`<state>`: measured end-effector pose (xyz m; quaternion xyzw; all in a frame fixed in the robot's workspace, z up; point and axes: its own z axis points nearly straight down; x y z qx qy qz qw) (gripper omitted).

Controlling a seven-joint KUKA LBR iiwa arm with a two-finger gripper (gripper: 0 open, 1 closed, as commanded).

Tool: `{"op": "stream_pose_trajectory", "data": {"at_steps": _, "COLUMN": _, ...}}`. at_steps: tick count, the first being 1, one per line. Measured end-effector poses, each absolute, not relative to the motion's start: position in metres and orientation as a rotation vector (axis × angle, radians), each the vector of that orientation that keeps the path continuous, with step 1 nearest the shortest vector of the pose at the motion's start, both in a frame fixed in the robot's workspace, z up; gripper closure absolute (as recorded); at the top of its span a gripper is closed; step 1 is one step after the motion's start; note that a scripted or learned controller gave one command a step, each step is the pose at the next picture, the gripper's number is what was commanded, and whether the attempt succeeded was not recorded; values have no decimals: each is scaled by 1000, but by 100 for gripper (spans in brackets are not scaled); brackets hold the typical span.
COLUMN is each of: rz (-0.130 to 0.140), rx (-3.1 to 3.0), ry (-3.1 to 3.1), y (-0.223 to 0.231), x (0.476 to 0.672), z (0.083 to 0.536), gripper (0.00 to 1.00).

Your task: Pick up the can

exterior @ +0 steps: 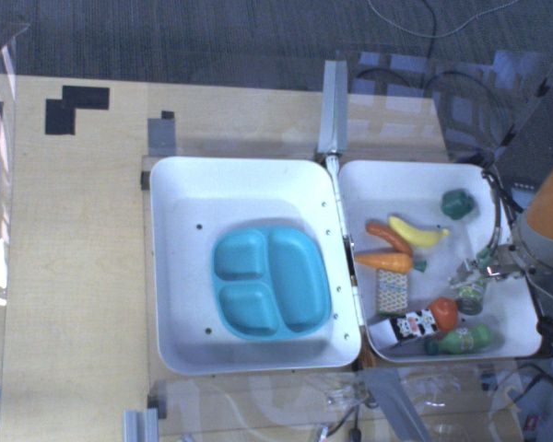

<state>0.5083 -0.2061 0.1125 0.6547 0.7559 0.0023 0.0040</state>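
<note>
Pale wooden bench, two white bins; the can [471, 293] stood in the right bin [396, 178] beside the tomato [444, 314]. My gripper [487, 267] hung just above it, grip unreadable; I wanted a centred, straight descent

Bright, even overhead light, glare on the white bins [249, 178], slightly soft focus.
</note>
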Motion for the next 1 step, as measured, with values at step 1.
{"op": "stream_pose_trajectory", "data": {"at_steps": 1, "rz": 6, "rx": 1726, "ry": 2613, "y": -140, "x": 597, "z": 226, "gripper": 100}}
